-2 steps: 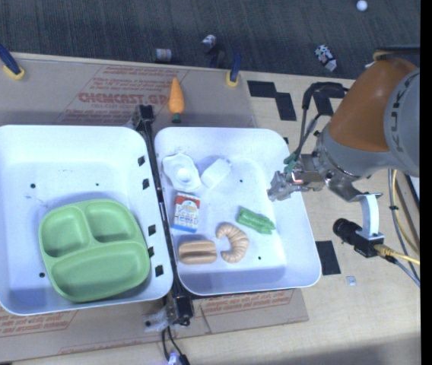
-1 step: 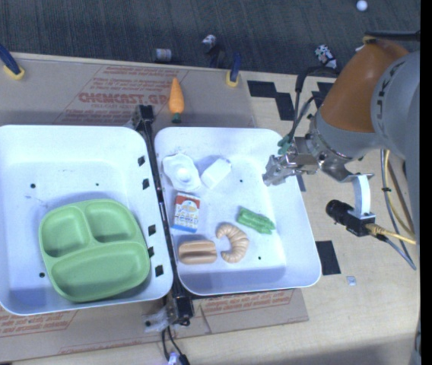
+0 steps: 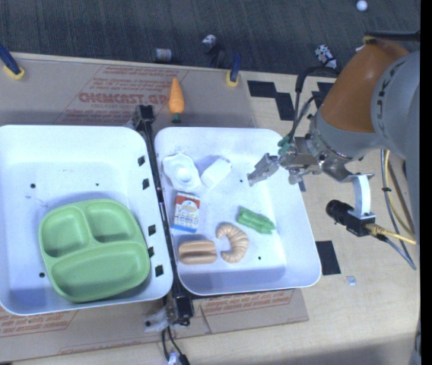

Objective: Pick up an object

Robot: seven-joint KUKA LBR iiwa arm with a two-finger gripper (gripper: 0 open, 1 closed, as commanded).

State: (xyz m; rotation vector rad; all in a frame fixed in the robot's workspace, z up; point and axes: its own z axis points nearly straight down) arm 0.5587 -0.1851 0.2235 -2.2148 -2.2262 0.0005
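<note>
Gripper (image 3: pixel 262 167) over right bin (image 3: pixel 300 234), fingers parted, grasping nothing. Green pickle (image 3: pixel 255 220) just below fingers, croissant (image 3: pixel 233 242) and hot dog (image 3: pixel 197 252) further down-left; white cup (image 3: pixel 214 172), milk carton (image 3: pixel 186 211) to the left. Green divided plate (image 3: pixel 93 248) in left bin (image 3: pixel 18 158).

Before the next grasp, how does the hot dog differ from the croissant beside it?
The hot dog is a straight bun with a reddish sausage along it; the croissant is curved and ridged. The hot dog lies nearer the divider, the croissant nearer the green pickle. Both are tan toy foods lying flat in the right bin.
</note>
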